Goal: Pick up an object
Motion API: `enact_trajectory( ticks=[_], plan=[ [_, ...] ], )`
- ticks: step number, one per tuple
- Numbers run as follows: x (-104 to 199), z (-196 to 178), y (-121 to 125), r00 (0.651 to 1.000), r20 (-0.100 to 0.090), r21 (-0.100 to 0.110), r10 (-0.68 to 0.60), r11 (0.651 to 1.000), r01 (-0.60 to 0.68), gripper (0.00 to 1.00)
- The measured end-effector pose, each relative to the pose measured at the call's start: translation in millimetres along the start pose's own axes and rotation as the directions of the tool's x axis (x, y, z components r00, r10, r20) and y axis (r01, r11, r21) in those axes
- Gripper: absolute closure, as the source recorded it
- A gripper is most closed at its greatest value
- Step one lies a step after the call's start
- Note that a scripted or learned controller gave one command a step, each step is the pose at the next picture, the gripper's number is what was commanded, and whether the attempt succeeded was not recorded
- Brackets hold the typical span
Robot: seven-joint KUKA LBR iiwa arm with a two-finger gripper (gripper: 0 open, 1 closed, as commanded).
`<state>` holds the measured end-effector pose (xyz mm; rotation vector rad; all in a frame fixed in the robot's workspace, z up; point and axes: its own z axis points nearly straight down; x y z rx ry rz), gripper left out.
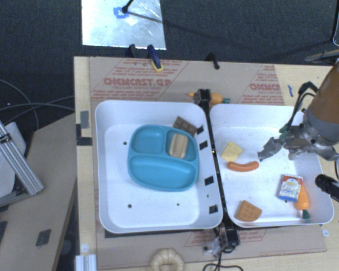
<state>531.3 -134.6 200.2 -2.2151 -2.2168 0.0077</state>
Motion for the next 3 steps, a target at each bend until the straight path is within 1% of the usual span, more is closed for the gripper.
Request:
enact_trajectory(
  ticks=[1, 2, 3],
  plan=[
    [0.1, -4.6, 2.5, 1.0, 0.002, -0.01, -0.002, 1.0, 0.002, 0.0],
    [-5.7, 39.3, 0.4, 1.0, 0.001, -0.006, 0.0, 1.0, 0.0, 0.0],
    [4.3, 97.0, 0.3, 1.0, 0.0, -0.004, 0.0, 1.0, 0.0, 0.0]
  ],
)
